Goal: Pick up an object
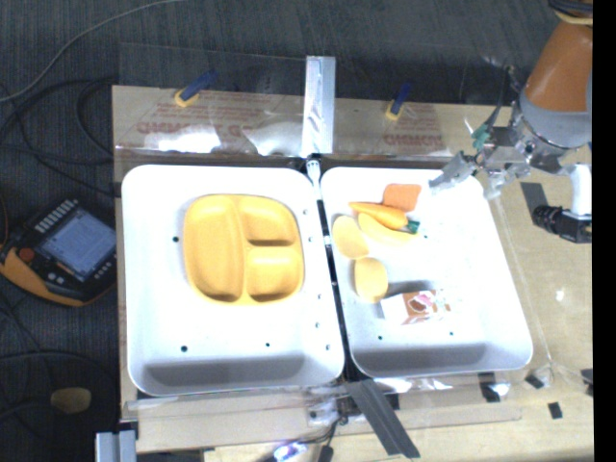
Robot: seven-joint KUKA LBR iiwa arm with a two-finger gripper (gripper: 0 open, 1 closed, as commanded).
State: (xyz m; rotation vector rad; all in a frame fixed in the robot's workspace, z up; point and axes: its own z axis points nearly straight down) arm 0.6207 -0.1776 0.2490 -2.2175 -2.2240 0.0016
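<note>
Over the right bin's [500, 287] two-o'clock corner, the arm [563, 65] is hanging with its gripper [478, 166] above the rim, carrying nothing; how far it is parted I cannot tell. Down at its eight o'clock, the carrot [383, 216] is lying nearest, long axis running from ten to four, slim, orange, green at the tip. Just beyond it, an orange block [402, 195] is touching, and pale yellow pieces [361, 258] are sitting towards seven.

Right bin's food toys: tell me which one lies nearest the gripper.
The orange block-shaped toy at the right bin's far edge. It lies closest to the gripper; the carrot, the pale yellow pieces and the white packet lie farther off.
</note>
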